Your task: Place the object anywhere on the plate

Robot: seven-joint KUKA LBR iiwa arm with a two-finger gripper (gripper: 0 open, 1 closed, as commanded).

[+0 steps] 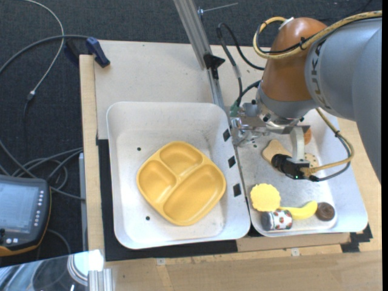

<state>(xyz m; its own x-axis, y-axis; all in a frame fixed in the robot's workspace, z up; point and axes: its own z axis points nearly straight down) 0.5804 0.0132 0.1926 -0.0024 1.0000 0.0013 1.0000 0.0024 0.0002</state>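
Lower right of the gripper (239, 132), near it: flat yellow scalloped disc (265, 197). Further down from the gripper, small red-and-white can (279, 219), just beside a yellow banana (303, 210). Dark brown round lump (326, 211) at the banana's far tip. Well left of the gripper, upward: blue plastic clamp (97, 51) on the bench corner. Far lower left: grey-screened handheld pendant (21, 214).

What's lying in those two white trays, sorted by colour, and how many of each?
Yellow: 3 (divided plastic plate, round ridged disc, toy banana)
Brown: 1 (small round piece)
Red and white: 1 (small can)
Tan: 1 (flat piece, partly hidden)
Total: 6 that I can make out.
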